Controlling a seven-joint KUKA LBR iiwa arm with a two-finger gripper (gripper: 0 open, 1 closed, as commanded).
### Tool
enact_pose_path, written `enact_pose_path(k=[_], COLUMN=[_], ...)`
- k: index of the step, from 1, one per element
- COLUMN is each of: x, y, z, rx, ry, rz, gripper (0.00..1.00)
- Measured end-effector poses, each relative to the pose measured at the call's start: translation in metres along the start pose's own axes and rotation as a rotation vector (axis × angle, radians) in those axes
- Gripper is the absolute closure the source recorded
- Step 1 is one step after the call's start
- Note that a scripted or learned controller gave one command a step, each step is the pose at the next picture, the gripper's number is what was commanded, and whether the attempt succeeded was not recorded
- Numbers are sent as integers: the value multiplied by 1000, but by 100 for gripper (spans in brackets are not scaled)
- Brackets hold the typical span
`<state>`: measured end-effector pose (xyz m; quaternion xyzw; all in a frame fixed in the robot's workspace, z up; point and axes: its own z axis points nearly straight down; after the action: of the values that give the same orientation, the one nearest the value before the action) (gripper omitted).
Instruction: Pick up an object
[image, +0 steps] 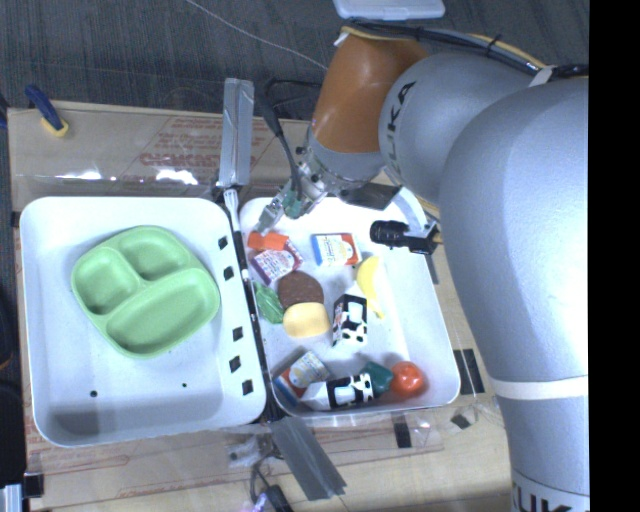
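Observation:
My gripper (288, 203) hangs over the far left corner of the right bin (440, 345), just above an orange item (266, 240). A small greenish patch shows at its tip; what it is I cannot make out. Below it in the bin lie a purple-red packet (275, 264), a blue and orange carton (335, 248), a brown round piece (300, 290), a yellow lemon-like piece (306, 320), a yellow banana (370, 280) and a black-and-white cow figure (348, 320).
The left bin (60, 400) holds a green divided plate (147, 288). At the right bin's near edge lie a small bottle (302, 371), a black-and-white item (345, 392) and a red tomato (408, 379). The arm's grey body (510, 200) covers the bench's right side.

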<state>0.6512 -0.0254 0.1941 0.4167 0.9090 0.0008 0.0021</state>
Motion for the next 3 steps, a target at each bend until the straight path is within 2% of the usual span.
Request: enact_pose_path(k=[1,3], x=[20,22], y=[10,12], z=[-83,-99], rx=[-4,4], ry=[-3,-1], rz=[6,-11], gripper=[100,100])
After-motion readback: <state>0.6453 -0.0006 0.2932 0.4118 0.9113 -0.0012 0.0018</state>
